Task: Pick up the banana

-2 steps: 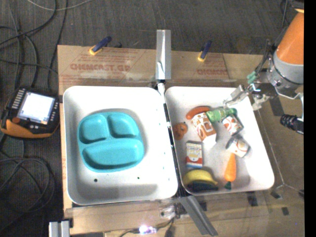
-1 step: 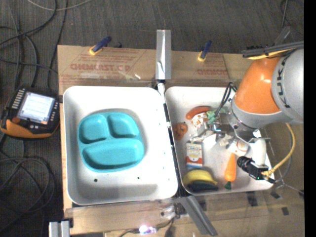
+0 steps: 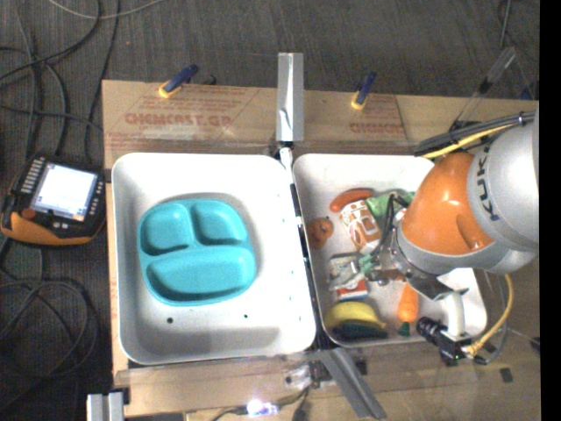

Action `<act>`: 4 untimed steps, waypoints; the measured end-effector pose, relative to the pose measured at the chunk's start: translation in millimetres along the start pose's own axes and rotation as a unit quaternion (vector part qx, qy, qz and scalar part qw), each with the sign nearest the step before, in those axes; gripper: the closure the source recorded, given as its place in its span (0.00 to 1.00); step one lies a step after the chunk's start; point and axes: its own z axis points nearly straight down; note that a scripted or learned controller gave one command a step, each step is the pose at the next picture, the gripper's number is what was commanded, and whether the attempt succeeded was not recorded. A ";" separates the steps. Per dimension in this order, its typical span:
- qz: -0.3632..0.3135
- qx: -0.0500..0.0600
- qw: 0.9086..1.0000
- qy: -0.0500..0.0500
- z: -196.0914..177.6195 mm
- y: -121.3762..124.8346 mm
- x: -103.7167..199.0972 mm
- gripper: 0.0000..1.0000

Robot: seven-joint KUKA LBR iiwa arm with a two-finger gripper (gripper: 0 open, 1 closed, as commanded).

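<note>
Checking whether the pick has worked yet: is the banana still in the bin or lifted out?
In the bin. The banana lies on the floor of the right bin near its front wall, below the gripper, not between its fingers.

One fixed camera above the bench [image 3: 202, 117]; downward slant over both bins [image 3: 123, 235]; arm [image 3: 491, 200] from right

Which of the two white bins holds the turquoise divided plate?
The left bin: the turquoise divided plate lies in its middle. The right bin holds the banana and other small items instead, with the arm over it.
</note>
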 end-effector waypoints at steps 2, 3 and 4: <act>-0.091 0.009 0.996 0.002 -139.7 -0.5 19.6 0.00; -0.121 0.005 0.993 0.001 1.7 -5.0 -17.0 0.00; -0.279 0.008 0.960 0.003 -73.6 -10.1 -56.7 0.00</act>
